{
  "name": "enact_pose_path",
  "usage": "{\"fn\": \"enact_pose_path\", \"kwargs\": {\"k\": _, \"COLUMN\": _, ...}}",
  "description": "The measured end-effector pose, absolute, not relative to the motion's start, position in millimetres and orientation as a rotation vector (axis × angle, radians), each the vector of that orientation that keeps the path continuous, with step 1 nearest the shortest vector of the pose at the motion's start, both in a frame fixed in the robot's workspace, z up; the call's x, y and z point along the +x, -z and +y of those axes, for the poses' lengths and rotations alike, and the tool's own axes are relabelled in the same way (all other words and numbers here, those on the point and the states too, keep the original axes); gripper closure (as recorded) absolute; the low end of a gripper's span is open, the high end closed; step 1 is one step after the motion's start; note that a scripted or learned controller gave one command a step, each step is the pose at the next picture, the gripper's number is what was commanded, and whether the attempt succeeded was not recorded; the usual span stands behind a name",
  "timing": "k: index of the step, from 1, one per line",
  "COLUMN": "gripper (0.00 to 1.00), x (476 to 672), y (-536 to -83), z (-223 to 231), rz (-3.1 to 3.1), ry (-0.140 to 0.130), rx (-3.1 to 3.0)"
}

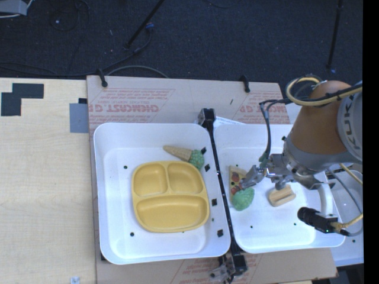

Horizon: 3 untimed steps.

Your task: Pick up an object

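— What do we have in the left bin (112, 158)?
— A divided plate (170, 195), a cone (185, 154) behind it.
— And the right bin (278, 238)?
— We see a leafy piece (243, 199), a block (281, 196) to its right.

A brown cardboard sheet (177, 99) with red lettering lies under both bins, on a pale wooden bench (41, 188) that bears dark patches at its far left corner; black cables (142, 31) trail on the dark floor beyond
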<state>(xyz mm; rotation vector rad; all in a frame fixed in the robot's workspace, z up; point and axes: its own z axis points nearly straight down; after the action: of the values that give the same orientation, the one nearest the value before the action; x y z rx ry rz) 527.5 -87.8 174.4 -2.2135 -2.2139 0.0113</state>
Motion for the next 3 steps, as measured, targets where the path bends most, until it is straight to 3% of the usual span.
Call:
{"fn": "enact_pose_path", "kwargs": {"k": 1, "gripper": 0.00, "x": 520.7, "y": -109.6, "z": -91.4, "rz": -2.213, "ry": -0.012, "rx": -2.213}}
{"fn": "enact_pose_path", "kwargs": {"k": 2, "gripper": 0.00, "x": 520.4, "y": -85.9, "z": -91.2, "rz": -2.216, "ry": -0.006, "rx": -2.216}}
{"fn": "enact_pose_path", "kwargs": {"k": 3, "gripper": 1.00, "x": 520.8, "y": -94.6, "z": -92.1, "rz": -2.209, "ry": -0.008, "rx": -2.219}}
